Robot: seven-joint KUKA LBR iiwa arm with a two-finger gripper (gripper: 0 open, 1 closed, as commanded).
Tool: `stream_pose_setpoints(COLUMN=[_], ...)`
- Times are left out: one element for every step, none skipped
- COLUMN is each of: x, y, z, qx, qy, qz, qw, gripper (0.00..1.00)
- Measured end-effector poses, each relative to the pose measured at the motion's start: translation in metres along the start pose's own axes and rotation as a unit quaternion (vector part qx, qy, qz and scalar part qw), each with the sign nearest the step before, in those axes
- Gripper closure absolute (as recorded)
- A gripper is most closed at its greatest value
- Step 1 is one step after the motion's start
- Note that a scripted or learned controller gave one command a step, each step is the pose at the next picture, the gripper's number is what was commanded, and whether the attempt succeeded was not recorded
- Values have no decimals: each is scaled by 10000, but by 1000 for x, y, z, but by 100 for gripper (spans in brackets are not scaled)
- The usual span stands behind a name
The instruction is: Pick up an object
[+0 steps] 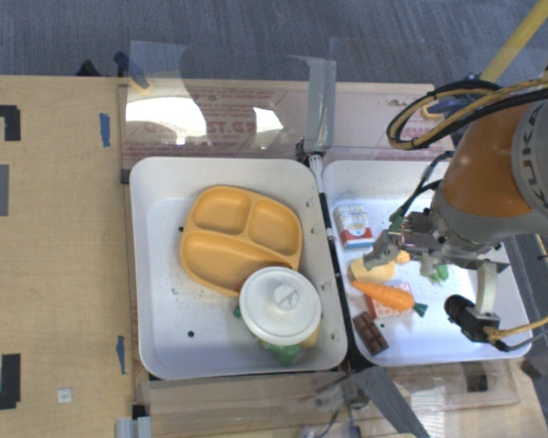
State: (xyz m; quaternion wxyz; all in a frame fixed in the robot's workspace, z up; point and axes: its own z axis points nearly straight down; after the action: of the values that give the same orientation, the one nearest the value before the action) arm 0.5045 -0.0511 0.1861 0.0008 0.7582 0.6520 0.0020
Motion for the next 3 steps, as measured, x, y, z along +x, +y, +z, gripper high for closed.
stream_pose_setpoints(x=[-43, -47, -43], y=[27, 61, 46], z=[97, 97, 98], qx=[-23, -27, -28], qy=[-11, -18, -23], qz=[-442, -3050, -3276], qw=[9990, 9523, 9448], gripper=[0, 0, 0])
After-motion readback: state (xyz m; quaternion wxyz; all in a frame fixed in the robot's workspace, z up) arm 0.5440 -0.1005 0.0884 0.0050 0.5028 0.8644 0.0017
